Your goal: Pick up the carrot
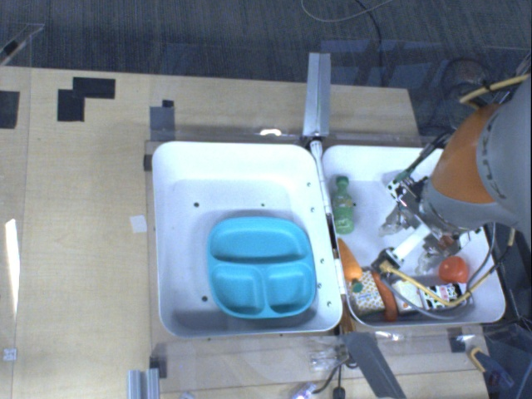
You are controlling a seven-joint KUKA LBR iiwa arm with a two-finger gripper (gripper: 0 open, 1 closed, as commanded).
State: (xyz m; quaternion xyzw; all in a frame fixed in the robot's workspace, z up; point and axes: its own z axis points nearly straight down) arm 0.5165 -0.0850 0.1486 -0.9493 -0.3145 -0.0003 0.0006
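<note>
The carrot [350, 261] is a short orange piece lying against the left wall of the right bin [370, 163], towards the front. My gripper [398, 212] hangs over the middle of the right bin, to the right of the carrot and a little behind it, apart from it. Nothing shows between the gripper and the carrot but bare bin floor. The grey arm with its orange band [462, 171] reaches in from the right and hides part of the bin's right side.
A green bottle [342, 204] lies behind the carrot by the same wall. A red tomato [453, 268] sits at the front right. A reddish-brown sausage-like piece [386, 298] and a small patterned packet [364, 290] lie at the front. The left bin [179, 223] holds a blue divided plate [262, 264].
</note>
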